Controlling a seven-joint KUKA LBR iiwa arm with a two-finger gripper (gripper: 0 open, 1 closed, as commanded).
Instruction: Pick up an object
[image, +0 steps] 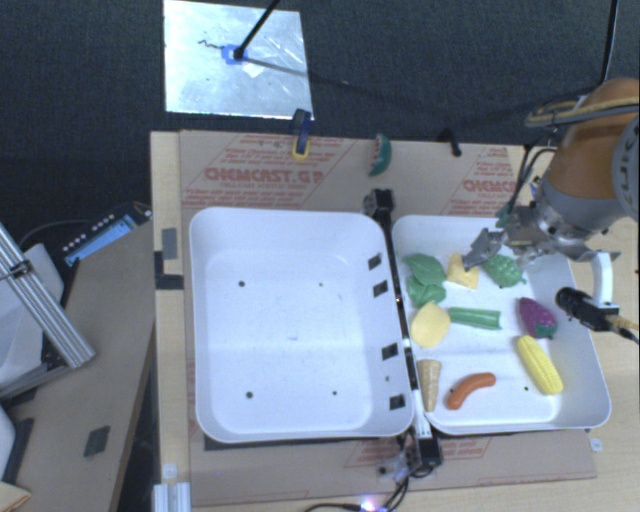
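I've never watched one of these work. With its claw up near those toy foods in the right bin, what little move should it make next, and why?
Probably a short drop straight down. The gripper hovers at the right bin's far end, between the yellow wedge and the green broccoli-like piece, with nothing visibly between its fingers.

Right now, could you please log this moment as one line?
gripper: over right bin, above cheese wedge | grasp: none seen | left bin

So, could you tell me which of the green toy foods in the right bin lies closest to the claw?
The bumpy green piece at the bin's far side, right beside the claw. The leafy green pieces and the long green pod lie farther left and nearer the camera.
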